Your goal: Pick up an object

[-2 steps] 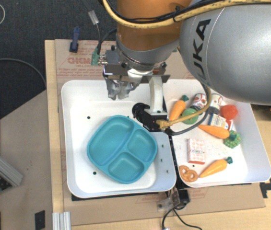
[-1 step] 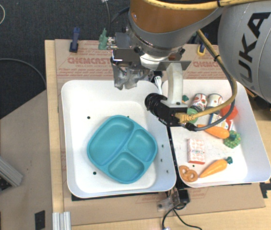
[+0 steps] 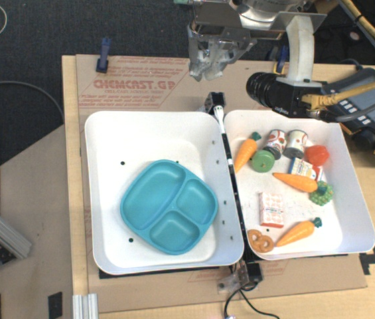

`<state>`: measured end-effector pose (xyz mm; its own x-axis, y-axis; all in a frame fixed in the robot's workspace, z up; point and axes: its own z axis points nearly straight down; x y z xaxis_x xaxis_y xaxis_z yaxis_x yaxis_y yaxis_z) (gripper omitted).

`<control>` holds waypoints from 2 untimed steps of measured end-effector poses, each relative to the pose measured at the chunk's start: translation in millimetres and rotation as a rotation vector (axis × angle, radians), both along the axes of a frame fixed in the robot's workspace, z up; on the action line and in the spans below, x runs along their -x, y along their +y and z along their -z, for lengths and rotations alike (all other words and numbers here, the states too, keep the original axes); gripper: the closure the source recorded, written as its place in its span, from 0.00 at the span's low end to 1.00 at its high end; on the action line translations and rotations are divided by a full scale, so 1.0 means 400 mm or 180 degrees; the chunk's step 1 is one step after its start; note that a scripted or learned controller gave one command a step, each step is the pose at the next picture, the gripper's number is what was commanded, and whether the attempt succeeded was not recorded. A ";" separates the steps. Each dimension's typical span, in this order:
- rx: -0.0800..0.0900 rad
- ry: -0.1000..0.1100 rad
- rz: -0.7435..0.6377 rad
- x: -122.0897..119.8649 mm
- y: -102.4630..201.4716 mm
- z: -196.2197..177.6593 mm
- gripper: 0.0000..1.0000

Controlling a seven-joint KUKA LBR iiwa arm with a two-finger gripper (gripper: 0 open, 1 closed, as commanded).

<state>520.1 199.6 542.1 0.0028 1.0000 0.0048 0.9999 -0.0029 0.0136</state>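
Currently the gripper (image 3: 207, 64) is hovering above the bench's far edge, finger state unclear, nothing visibly between them; toy carrot (image 3: 243, 154) is lying well below it in the right bin (image 3: 356, 198).

Crowded right, roomy left

Below-right of the gripper (image 3: 207, 62), toys crowd the right bin (image 3: 356, 198); below-left, the left bin (image 3: 101, 178) lies open around the blue tray (image 3: 168, 206) (centred).

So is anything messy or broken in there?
Nothing looks broken or spilled. The toy food lies jumbled in the right bin, and the blue tray sits crooked in the left bin. The claw hangs above the bench.
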 end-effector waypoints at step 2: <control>0.0012 0.0035 -0.0017 0.102 0.055 0.163 1.00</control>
<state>479.4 221.8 476.7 -0.0026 1.0000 0.0010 1.0000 0.0026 0.0026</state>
